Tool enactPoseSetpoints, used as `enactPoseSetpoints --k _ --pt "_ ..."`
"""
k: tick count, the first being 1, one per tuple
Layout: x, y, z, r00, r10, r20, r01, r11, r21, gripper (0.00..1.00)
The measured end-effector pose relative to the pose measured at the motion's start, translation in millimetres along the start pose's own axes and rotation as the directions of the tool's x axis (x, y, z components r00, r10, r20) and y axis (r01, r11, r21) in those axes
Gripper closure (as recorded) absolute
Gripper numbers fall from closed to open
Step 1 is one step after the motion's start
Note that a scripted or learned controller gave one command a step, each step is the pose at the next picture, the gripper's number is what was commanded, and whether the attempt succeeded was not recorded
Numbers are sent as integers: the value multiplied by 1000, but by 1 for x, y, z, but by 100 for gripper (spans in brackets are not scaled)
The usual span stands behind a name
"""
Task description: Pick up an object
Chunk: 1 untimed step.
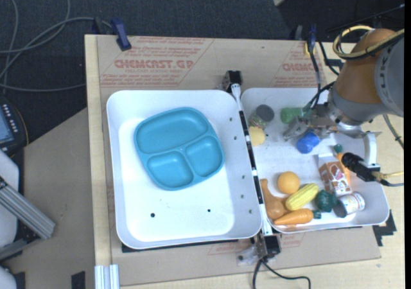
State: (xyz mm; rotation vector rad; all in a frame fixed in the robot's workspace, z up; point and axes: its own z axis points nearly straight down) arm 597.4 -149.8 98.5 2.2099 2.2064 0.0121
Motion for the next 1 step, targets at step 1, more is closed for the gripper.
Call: enactPoseSetpoints --k 1 --pt "-59 6 -48 1000 2 -2 -2 1000 11 0"
